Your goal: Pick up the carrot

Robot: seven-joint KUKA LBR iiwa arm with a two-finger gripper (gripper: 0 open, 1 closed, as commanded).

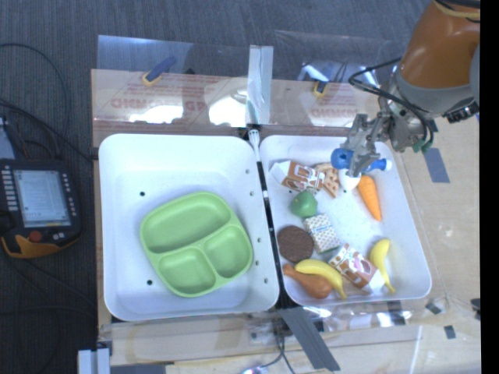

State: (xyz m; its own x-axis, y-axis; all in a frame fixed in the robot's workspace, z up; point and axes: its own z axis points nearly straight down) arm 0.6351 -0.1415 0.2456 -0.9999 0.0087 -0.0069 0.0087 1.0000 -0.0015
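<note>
The approach is in hand: the gripper [360, 148] hovers just above the top of the carrot [370, 196] lying in the right bin [417, 244], jaws apparently apart and holding nothing, so next it must descend and close.

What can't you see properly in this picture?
- Gripper: too small and cluttered in the camera view to tell open from shut.
- Brown food: partly hidden under a banana.
- Snack packet: print too small to read.
- Arm: cut off by the top edge.
</note>
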